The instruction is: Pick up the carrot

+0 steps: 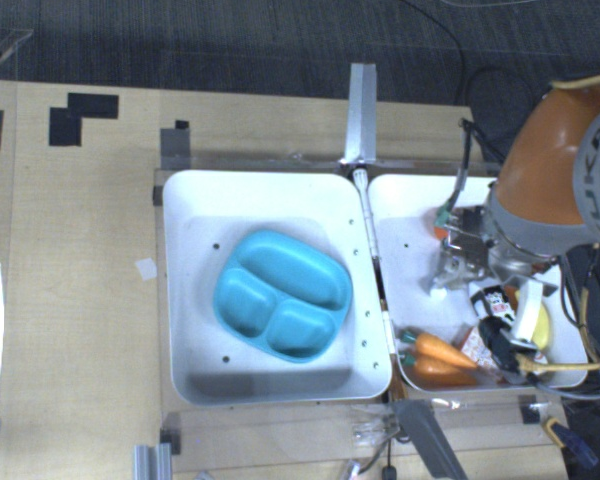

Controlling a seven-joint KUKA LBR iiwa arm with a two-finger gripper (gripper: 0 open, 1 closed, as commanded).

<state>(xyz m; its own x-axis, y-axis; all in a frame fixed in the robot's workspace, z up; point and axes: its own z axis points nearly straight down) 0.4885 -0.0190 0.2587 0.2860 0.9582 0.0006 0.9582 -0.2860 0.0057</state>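
Arm (560, 168) reaching in from 3 o'clock, gripper (450, 268) low over right bin (410, 218); finger spread unclear. Carrot (442, 348) at 6 o'clock, apart.

Blue tray (280, 295) in left bin (195, 218), carrot (442, 350) at near edge of right bin (405, 218), gripper (458, 258) over right bin, apart from carrot

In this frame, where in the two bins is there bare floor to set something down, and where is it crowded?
Bare floor rings the blue divided plate in the left bin, widest along its left wall. In the right bin, the upper-left corner is free. Its lower part is crowded: the carrot, other small items and the end effector.
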